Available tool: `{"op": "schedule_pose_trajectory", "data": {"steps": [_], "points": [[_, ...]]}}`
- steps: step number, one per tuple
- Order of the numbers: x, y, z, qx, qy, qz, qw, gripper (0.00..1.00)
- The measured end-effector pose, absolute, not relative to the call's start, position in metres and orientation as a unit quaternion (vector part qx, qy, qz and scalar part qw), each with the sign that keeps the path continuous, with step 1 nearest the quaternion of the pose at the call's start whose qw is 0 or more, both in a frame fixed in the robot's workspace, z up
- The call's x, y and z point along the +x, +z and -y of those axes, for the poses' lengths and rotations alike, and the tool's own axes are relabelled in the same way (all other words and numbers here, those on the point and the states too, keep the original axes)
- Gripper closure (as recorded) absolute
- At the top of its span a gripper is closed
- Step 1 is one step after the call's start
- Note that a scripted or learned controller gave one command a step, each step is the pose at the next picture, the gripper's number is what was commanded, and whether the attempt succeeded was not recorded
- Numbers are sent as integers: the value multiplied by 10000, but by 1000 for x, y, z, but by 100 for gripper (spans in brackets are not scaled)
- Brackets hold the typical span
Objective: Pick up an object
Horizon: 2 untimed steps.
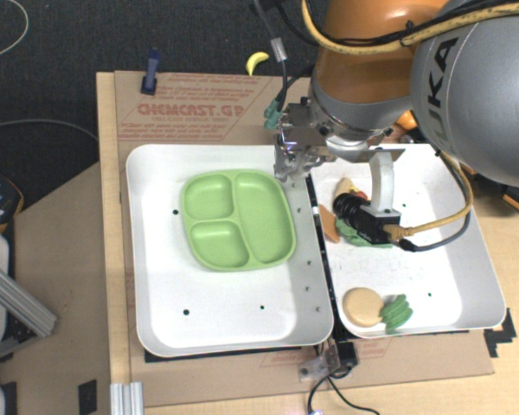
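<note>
The green plate (238,220) is, by my judgement, the object I am after, since my hand (291,156) hangs just over its far right corner, close above the seam where the left bin (147,232) meets the right bin (454,271). From this slant I cannot tell whether my hand is apart or together, and nothing shows clamped in it. To do this well I should come down square on the plate's raised rim, not on the bin wall just beside it, with one side of the grip inside the rim and the other outside. I should lift slowly, because a wide, shallow thing caught at one corner will likely tip and swing. A miss to the right risks landing on the seam, or among the small pieces in the right bin: an orange piece (329,224) near the seam, and nearer the front a round tan piece (362,306) touching a green leafy piece (398,312). The plate lies flat near the middle of the left bin, turned a little askew. It is pale green and smooth, with rounded corners, and low ridges divide it into three compartments, one long and two smaller.
</note>
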<state>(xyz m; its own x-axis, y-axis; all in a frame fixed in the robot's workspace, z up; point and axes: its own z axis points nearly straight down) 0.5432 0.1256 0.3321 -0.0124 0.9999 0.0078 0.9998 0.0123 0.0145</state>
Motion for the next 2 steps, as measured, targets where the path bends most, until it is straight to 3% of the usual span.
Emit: {"op": "schedule_pose_trajectory", "data": {"steps": [1,2], "points": [[482,461,-133,7049,84,-7092,31,100],[506,379,-84,7095,-37,-7047,-17,100]]}}
